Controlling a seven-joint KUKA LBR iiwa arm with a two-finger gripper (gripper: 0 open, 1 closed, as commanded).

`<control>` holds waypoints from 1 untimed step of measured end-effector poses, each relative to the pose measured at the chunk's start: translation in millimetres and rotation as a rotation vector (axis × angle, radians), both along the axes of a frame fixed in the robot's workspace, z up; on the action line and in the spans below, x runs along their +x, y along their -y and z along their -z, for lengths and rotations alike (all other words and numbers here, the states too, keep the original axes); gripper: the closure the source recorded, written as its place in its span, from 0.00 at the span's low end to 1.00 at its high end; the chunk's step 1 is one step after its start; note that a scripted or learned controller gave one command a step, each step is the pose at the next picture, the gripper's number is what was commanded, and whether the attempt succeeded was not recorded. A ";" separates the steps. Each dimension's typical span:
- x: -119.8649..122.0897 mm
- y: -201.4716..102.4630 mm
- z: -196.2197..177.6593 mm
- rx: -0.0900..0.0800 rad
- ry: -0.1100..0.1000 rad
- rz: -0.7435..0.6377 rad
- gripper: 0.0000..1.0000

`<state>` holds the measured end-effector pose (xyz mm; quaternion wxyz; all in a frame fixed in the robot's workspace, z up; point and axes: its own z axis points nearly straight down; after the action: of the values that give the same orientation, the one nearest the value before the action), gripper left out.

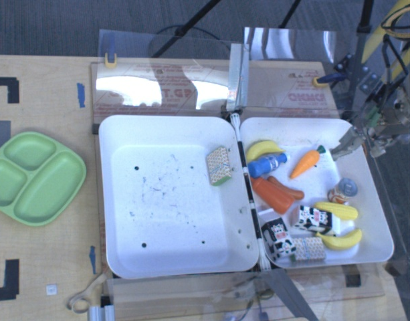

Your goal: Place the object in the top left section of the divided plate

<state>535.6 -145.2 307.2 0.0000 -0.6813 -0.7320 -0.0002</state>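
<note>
Your gripper (338, 151) hovers at the right bin's (378, 212) far edge, its grip state unreadable from here, while the divided plate (36, 178) sits well apart left, so expect a long carry to shake loose whatever toy it snatches

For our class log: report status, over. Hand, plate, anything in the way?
Hand over right bin's top edge, nothing seen in it. Green divided plate left of the bins, top left section bare. Path to it open.
</note>
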 end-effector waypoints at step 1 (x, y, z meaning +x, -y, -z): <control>0.0 0.0 0.0 0.000 0.000 0.000 0.00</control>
<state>535.6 -145.1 307.2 0.0000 -0.6813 -0.7320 -0.0002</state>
